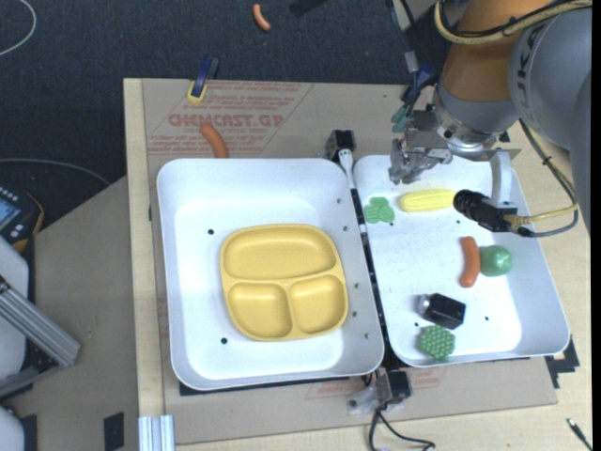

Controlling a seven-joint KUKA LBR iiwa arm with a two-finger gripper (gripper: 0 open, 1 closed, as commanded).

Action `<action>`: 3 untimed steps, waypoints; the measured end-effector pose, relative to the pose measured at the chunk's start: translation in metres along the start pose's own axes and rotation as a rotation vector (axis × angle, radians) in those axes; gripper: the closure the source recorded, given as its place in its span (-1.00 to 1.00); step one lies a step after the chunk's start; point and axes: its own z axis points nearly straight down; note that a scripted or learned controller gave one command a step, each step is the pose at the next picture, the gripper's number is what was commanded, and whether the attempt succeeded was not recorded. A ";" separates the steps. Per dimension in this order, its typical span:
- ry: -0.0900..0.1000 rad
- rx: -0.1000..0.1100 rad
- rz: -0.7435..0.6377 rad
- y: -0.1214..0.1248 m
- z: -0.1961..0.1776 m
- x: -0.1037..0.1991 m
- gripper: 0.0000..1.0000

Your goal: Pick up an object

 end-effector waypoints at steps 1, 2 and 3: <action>0.001 -0.001 -0.001 0.017 -0.010 0.048 1.00; -0.002 0.001 0.003 0.025 -0.004 0.044 1.00; -0.002 0.001 0.004 0.024 -0.007 0.045 1.00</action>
